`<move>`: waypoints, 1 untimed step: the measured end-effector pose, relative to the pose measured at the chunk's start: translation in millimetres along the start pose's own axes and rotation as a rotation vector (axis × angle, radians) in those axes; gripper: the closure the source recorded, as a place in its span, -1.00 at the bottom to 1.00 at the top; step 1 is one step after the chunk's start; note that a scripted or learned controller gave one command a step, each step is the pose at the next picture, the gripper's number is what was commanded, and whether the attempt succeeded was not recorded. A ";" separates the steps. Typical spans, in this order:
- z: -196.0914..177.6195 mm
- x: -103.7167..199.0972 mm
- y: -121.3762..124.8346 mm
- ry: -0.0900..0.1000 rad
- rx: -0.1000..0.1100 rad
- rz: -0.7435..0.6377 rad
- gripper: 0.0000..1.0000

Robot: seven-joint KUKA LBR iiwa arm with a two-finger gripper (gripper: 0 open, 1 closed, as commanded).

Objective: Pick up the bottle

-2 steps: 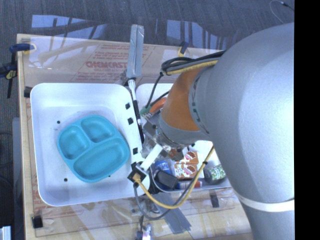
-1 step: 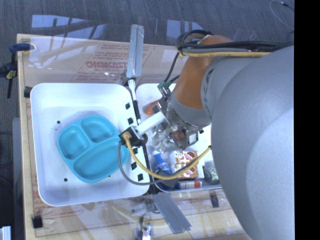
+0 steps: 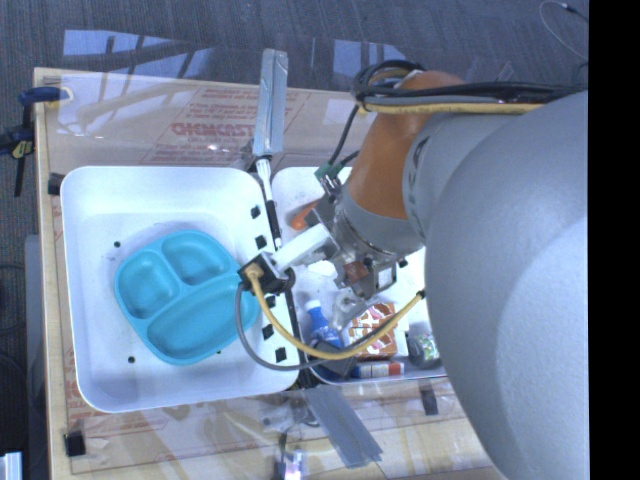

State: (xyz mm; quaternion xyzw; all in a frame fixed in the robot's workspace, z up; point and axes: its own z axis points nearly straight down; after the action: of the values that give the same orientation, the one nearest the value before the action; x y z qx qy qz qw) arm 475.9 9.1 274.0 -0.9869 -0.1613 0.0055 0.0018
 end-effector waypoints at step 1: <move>86.3 17.2 -54.1 -0.004 -0.001 -0.254 -1.00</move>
State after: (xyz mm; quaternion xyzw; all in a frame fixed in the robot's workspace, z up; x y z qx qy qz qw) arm 473.9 66.0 187.8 -0.9585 -0.2850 0.0073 0.0016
